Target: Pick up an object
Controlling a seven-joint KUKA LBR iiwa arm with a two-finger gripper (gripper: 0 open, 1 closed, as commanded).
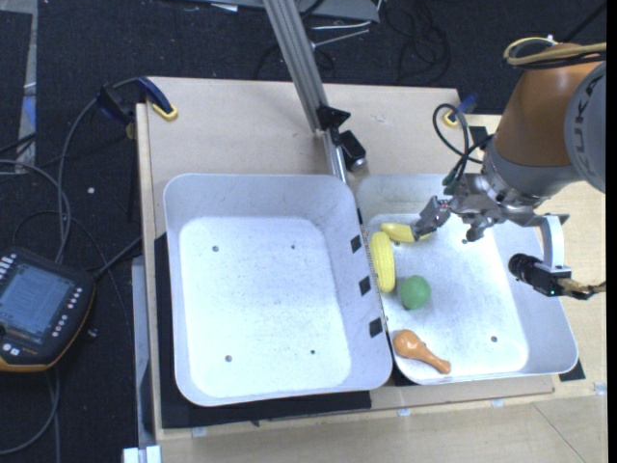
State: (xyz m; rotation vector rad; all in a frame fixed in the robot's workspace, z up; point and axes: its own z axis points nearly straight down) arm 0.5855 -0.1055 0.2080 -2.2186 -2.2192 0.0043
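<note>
Banana (396, 231), a small yellow toy by its look, lies at the far left of the right bin (540, 340), its near end just beside the corn (383, 262). I judge it light, stiff and smooth, apt to skid on the white floor; a hold across its narrow middle should serve best. The gripper (430, 218) sits at its right end, touching or nearly so; whether it is released or clenched I cannot tell. Nearer lie a green ball (415, 292) and an orange gourd (420, 348). The left bin (193, 196) stands alongside on the bench (241, 114).
</note>
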